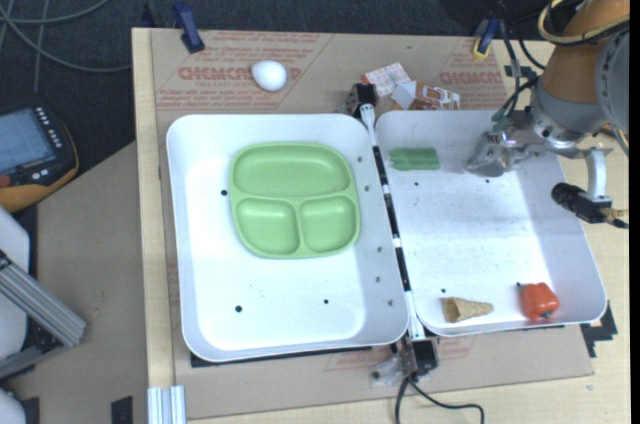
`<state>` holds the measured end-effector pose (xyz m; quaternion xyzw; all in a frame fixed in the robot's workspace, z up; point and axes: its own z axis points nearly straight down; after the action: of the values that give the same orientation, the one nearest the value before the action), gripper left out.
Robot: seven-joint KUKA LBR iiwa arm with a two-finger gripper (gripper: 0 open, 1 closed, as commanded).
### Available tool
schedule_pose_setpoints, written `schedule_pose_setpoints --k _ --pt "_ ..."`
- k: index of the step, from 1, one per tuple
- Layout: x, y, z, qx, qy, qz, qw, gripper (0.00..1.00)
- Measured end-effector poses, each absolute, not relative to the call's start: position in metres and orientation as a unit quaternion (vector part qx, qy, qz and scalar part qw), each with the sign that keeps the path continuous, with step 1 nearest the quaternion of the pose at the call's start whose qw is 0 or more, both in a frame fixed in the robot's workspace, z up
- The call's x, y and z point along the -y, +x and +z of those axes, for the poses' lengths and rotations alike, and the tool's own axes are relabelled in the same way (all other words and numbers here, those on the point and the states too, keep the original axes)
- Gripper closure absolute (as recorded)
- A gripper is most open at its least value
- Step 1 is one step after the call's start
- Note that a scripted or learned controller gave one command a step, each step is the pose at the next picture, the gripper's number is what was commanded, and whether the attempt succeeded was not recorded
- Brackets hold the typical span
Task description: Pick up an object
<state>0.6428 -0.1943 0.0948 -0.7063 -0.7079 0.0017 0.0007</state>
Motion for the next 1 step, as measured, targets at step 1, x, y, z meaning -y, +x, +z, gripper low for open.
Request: schedule_pose_setpoints --k 1 --pt "0.1483 0.6332 0.216 0.708 -0.706 -0.0014 -0.002 1.0"
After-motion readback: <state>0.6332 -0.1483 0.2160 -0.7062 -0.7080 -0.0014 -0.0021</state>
